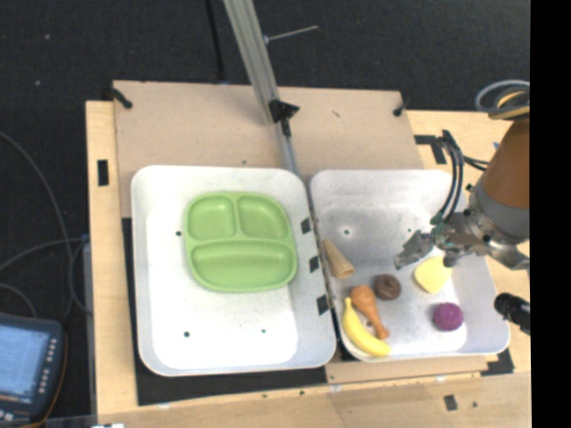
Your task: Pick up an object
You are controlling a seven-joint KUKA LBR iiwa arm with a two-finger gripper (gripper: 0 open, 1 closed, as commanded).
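1. I see two shallow white bins side by side on the bench; the left bin (161,328) fills the centre-left of the frame, the right bin (375,203) sits centre-right, their inner edges touching.
2. In the left bin lies a green divided plate (241,242), smooth plastic, rounded corners, two small compartments above one long one. It sits in the bin's upper half.
3. The right bin holds the loose items, all in its lower half: a tan cone (337,259) by the left wall, a small dark brown doughnut-shaped piece (386,286) near the middle, an orange drumstick-like piece (368,308) below it, a curved yellow banana (363,333) at the lower left corner, touching the drumstick, a pale yellow rounded chunk (432,276), and a matte purple ball (447,316) at lower right.
4. The gripper (433,246) hangs over the right bin's middle right, just above the pale yellow chunk. I cannot tell from this angle how it is set, and nothing shows as held.
5. The arm (508,181), with its orange band, comes in from the right edge.
6. A grey metal rail (254,47) slants down from the top of the frame to the bins' junction.
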